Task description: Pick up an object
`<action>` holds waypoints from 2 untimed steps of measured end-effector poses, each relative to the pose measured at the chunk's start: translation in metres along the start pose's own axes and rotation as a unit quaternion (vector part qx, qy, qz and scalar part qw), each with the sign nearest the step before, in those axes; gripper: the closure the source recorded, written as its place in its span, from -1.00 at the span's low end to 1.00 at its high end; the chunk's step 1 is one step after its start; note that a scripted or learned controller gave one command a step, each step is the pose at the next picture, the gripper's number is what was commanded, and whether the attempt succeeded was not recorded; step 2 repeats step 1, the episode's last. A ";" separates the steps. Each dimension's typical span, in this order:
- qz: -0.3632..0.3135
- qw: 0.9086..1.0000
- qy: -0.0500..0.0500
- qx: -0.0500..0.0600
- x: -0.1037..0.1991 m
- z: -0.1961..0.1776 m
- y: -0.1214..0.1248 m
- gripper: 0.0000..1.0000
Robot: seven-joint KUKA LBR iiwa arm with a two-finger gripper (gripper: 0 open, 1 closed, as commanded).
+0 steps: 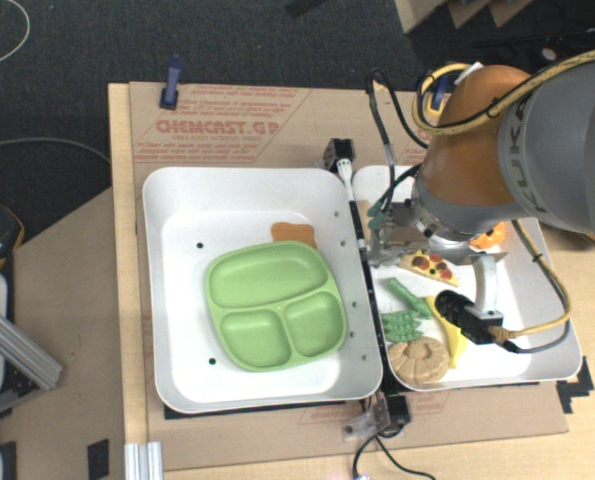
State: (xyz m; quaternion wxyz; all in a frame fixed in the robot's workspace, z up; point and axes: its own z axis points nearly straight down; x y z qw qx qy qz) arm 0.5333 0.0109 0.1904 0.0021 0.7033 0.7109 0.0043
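Two white bins (167, 298) sit mid-frame, a green tray (274, 304) in the left one, the arm's gripper (397, 240) over toy food (422, 313) at right.

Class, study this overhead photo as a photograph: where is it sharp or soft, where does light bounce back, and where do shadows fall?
In the camera view, the green divided tray is fairly sharp with soft sheen on its ridges; the left white bin reads bright, with mild shadow along its inner walls; the arm's orange band looms large and slightly soft, shading the right bin beneath it; the dark floor stays dim.
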 end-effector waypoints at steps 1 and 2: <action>0.005 1.000 -0.001 -0.003 -0.014 -0.130 -0.044 1.00; 0.005 1.000 -0.001 -0.003 -0.014 -0.130 -0.044 1.00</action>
